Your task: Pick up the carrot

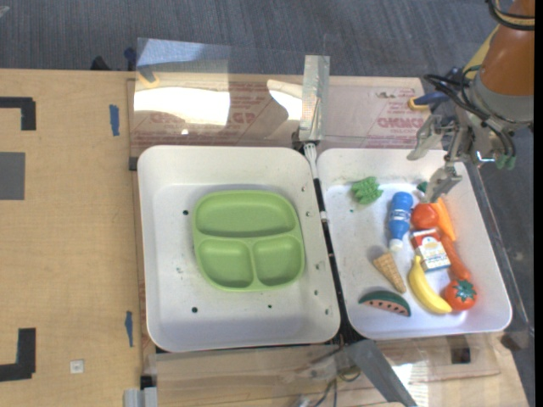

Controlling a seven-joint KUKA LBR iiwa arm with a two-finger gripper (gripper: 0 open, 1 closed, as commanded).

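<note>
The carrot (445,220) is a long orange piece lying along the right side of the right bin (490,312), partly under a small red and white carton (433,252). My gripper (429,173) hangs above the far end of that bin, just beyond the carrot's upper tip. Its two metal fingers stand apart, open, with nothing between them. The carrot lies on the bin floor, apart from the fingers.
Packed around the carrot are a blue bottle (399,216), broccoli (366,190), a banana (427,289), a red fruit (461,294), an ice cream cone (389,270) and a watermelon slice (384,302). The left bin (161,253) holds a green divided plate (249,238).
</note>
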